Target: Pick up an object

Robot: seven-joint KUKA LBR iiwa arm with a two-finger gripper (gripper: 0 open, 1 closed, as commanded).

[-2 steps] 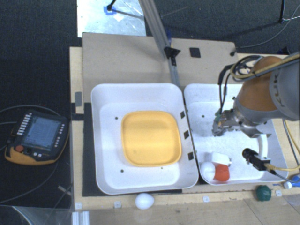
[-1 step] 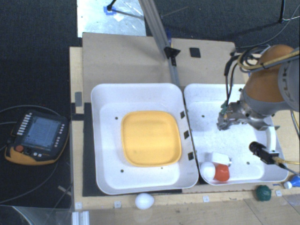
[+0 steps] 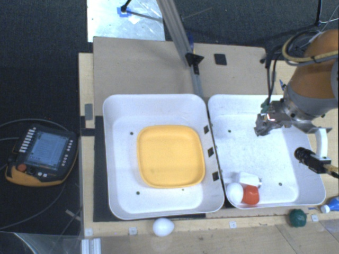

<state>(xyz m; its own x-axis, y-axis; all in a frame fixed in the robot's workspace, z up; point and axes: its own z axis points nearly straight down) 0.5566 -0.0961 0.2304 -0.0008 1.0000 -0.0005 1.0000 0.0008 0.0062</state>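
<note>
End effector (image 3: 263,127): I see it above the right bin (image 3: 233,110); I cannot tell how far it is open, and I see nothing in it.
Object: red-and-white toy (image 3: 248,190), small and rounded, lying below the end effector and well apart from it, in that bin's near corner.
Left bin (image 3: 119,110): I see a yellow plate (image 3: 170,155).

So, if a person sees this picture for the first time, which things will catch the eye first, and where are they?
The large yellow plate stands out most, lying flat in the middle of the left bin. Next comes the arm's orange band at the right edge, with the end effector over the right bin. A small cluster of objects, one of them an orange-red ball, sits in the right bin's near left corner.
</note>
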